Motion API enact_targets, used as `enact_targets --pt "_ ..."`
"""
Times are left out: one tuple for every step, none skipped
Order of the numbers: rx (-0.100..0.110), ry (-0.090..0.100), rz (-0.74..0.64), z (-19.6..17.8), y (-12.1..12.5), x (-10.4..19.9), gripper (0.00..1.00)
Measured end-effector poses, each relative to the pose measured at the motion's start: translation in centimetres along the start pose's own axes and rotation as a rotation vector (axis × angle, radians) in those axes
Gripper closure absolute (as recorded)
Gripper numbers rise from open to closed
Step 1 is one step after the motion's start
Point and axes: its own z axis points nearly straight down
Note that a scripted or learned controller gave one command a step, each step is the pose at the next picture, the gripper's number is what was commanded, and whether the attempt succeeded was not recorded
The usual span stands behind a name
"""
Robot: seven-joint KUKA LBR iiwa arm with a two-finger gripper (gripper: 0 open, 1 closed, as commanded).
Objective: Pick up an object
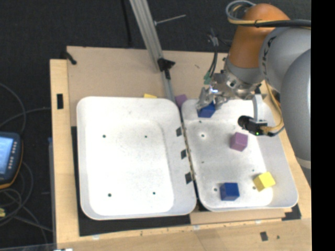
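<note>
Bench [60, 156]: tan board bearing both bins, dark floor around it.

Arm [293, 77]: grey, orange band above the wrist, reaching in over the right bin's far corner.

Left bin [131, 156]: white, shallow, well to the side of the jaws.

Right bin [209, 156]: white, shallow, lying under and in front of the jaws.

Gripper [209, 101]: pointed down at the far corner of the right bin. A small blue block [206, 110] sits right at its tips, seemingly between the fingers; I would say the jaws are closed on it, though whether it is lifted off the bin floor I cannot tell.

Blue cube [229, 191]: near edge of the right bin, well apart from the jaws.

Purple cube [238, 141]: mid-bin, near the jaws, just in front of them.

Yellow cube [264, 180]: near corner, well apart from the jaws.

Handling note: the blue block looks light, rigid and smooth-faced, probably plastic or foam. Best taken across two flat opposite faces, squarely, since a corner grip would likely let it twist out.
</note>
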Motion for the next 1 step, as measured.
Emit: enact_targets --pt "0.006 -0.003 0.006 0.3 -0.73 0.1 1.0"
